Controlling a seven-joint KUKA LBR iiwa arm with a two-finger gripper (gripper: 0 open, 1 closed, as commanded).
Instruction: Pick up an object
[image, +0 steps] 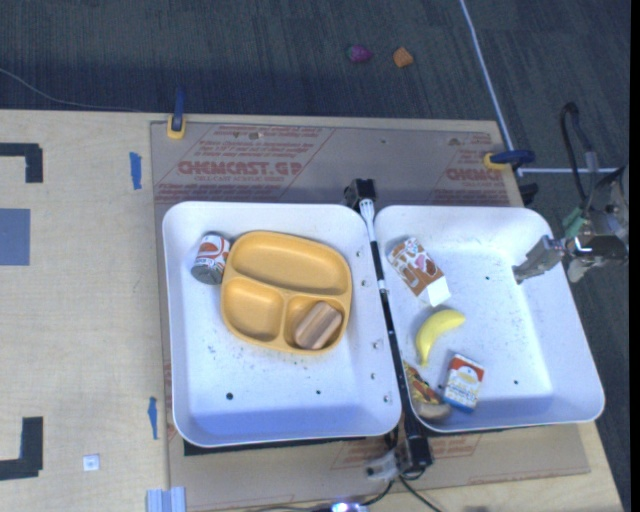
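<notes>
Banana (437, 330), smooth and curved, lies in the right bin (560, 400); the hand's (540, 258) state I cannot tell.

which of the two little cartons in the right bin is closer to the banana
The red and white carton near the bin's front edge, just below the banana. The brown and white carton lies a little farther off, above it.

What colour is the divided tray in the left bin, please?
Yellow; the tray shows clearly in the camera view.

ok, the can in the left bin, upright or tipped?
Tipped. The can lies on its side on the left bin floor, against the yellow divided tray, one round end facing up-left.
</notes>
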